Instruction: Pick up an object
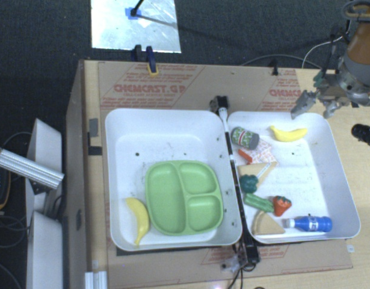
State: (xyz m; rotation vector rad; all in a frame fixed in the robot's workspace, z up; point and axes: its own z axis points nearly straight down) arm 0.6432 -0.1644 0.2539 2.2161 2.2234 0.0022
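Observation:
My gripper [316,105] hangs above the far right corner of the right bin [329,161], fingers spread open with nothing between them. Just in front of it and a little to the left, a yellow banana [288,133] lies in the bin. Further left lie a small green-labelled can [245,138] and an orange stick [245,156] beside a pale cracker [264,154]. Toward the near side lie a tan wedge [257,170], a teal piece [249,183], a green vegetable [258,202], a red strawberry [282,205], a blue bottle [311,224] and a bread slice [266,225].
The left bin [166,131] holds a green divided plate [185,196] and a second banana [138,218] at its near left corner. A black divider [230,161] runs between the bins. A shiny sheet [135,17] lies on the floor beyond the bench.

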